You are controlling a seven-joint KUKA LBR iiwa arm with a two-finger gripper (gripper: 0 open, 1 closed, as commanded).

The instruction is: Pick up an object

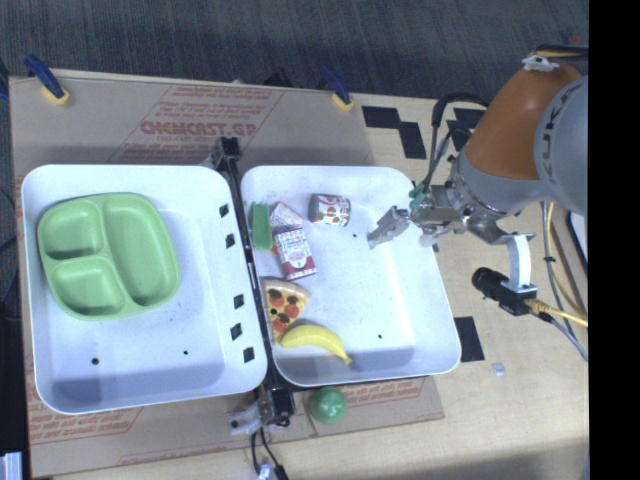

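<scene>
Two shallow white bins sit side by side on the bench. Left bin (60,368) holds one green divided tray (107,255), three compartments, lying in the bin's upper left part. Right bin (420,298) holds the loose items, all crowded toward its left wall: a green flat piece (261,225) against the divider, a red-and-white carton (293,245) just beside it, a small can (329,209) on its side a little above and right of the carton, a toy pizza slice (283,302) lower down, and a banana (315,340) just below the pizza near the bin's lower edge. A green ball (327,404) rests outside the bins, on the cardboard just below the right bin.

The arm reaches in from the right of the frame. The gripper (385,228) hangs over the upper right part of the right bin, above bare floor, apart from every item. Nothing lies between its fingers. Whether the claw is spread or closed I cannot tell; the tip is small and grey against the white.

Step in hand, by my reading: approach, no target yet engaged. The can is the nearest candidate, to the gripper's left. Next move calls for a shift left over one item, alignment across its narrow side, then descent. The can may roll if nudged off-centre.
</scene>
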